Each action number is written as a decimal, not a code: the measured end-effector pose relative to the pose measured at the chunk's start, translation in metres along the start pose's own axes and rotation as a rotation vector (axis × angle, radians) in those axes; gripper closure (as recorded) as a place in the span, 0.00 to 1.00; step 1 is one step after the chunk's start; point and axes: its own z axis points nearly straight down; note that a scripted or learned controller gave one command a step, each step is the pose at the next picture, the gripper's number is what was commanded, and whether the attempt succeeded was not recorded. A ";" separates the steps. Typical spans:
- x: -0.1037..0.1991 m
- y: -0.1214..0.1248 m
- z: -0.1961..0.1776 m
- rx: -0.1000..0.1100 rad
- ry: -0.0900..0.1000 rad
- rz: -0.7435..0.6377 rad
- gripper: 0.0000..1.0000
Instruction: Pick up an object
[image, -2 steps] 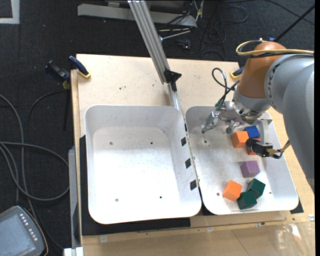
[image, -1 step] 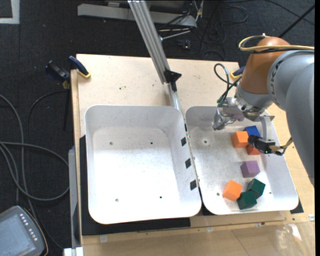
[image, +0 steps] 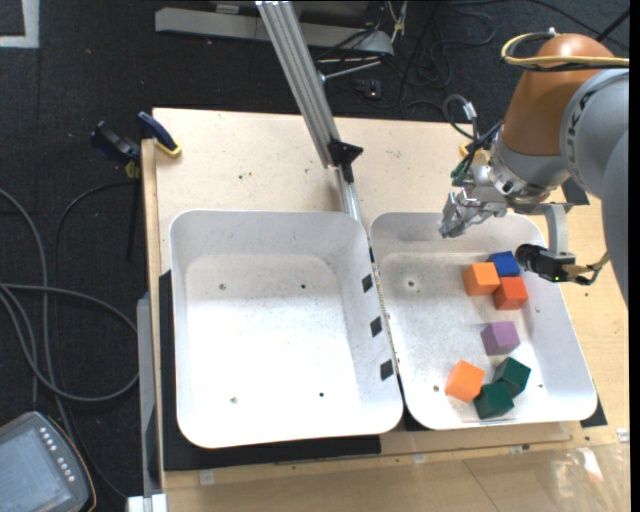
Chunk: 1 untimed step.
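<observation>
Hovering above the right bin's (image: 560, 330) far end, the gripper (image: 452, 226), finger state indiscernible, is being risked against tightly clustered blocks (image: 497, 279), where jamming seems likely.

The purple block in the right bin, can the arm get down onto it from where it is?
Probably yes. The purple block lies apart from its neighbours with its top uncovered, and the pincer hovers over the same bin's far end, nothing between them.

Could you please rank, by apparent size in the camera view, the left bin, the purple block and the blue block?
1. Left bin, by far the largest.
2. Purple block.
3. Blue block, partly hidden behind the orange blocks, so this last ranking is unsure.
</observation>
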 end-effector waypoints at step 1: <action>-0.009 0.006 -0.051 0.001 -0.001 0.001 1.00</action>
